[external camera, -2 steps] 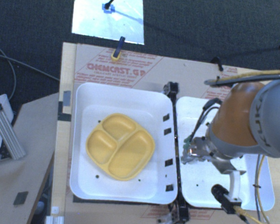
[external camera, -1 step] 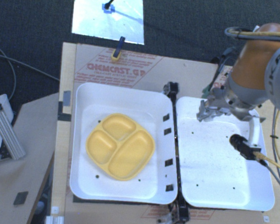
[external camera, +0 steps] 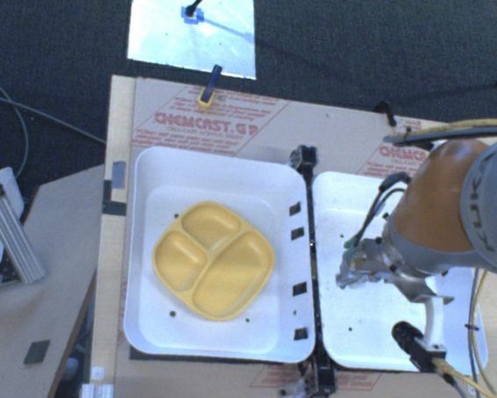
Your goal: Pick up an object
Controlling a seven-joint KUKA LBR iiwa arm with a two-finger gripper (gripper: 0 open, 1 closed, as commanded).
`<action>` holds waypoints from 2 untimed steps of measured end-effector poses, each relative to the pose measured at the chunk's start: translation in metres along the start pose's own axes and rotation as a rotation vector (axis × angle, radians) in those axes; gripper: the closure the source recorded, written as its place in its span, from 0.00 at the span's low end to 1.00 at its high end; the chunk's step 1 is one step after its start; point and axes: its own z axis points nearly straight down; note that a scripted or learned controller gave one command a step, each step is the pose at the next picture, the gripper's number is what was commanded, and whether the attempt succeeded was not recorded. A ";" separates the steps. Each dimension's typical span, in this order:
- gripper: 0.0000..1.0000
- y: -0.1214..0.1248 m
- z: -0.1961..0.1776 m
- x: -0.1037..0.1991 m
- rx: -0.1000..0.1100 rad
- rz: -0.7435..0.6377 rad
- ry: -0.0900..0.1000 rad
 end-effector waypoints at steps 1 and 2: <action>1.00 -0.011 -0.024 0.044 -0.013 -0.008 -0.001; 1.00 0.037 -0.069 0.069 -0.018 -0.008 -0.002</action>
